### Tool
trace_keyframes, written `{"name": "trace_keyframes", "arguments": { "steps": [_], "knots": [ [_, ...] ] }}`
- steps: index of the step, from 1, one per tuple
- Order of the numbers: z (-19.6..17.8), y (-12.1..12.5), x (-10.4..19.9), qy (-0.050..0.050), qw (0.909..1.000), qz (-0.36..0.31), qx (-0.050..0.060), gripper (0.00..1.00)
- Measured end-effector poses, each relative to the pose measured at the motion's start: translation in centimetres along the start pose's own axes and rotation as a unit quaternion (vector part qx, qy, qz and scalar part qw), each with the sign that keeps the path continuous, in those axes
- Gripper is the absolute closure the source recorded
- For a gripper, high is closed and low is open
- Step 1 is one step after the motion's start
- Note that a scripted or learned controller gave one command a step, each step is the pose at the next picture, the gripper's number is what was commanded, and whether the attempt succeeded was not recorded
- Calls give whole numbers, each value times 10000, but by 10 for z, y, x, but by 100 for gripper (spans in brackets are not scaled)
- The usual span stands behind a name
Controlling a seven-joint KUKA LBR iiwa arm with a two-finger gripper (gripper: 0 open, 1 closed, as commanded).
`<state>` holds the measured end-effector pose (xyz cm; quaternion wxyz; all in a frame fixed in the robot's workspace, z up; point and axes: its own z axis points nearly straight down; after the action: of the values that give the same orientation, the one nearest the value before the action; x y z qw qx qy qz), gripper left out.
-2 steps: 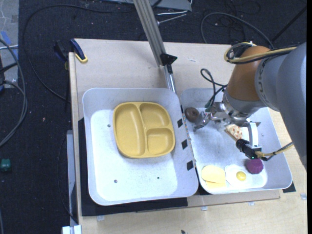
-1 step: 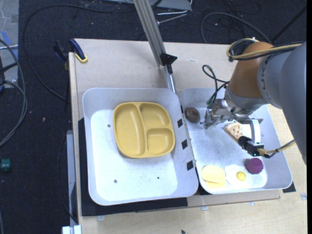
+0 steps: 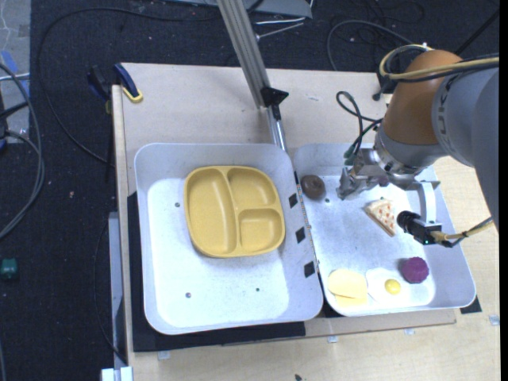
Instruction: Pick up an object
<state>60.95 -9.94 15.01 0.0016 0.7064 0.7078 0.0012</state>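
so two white bins are sitting side by side on the bench. the left bin point(image 3: 159, 292) is holding a yellow divided tray point(image 3: 234, 210) with three compartments, lying flat near the middle and a bit toward the back.

the right bin point(image 3: 333, 228) is where the small stuff is lying. a brown round piece point(image 3: 313, 186) is sitting near the back left corner, just beside the wall between the bins. a sandwich-looking wedge point(image 3: 382, 215) is lying further right, about mid-bin. along the front edge there's a pale yellow slice point(image 3: 348, 284), then a fried egg point(image 3: 389, 285) touching or nearly touching it, and a purple lump point(image 3: 413, 270) just to the right of the egg.

the arm is reaching in from the right, big grey body with the orange band, and the gripper point(image 3: 349, 187) is hanging over the back part of the right bin, between the brown piece and the wedge. honestly can't tell whether it's spread or closed, it's too dark and cluttered down there with the cables. i'm not seeing anything caught in it, and every item is looking like it's lying on the bin floor.
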Motion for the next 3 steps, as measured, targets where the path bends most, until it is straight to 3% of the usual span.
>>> {"name": "trace_keyframes", "arguments": {
  "steps": [1,2,3],
  "knots": [
    [-45,-4,4,-1,10000,-2,-4,100],
    [-61,-3,4,1,10000,-1,6,100],
    [-60,-10,47,10,10000,-22,27,100]
  ]
}}
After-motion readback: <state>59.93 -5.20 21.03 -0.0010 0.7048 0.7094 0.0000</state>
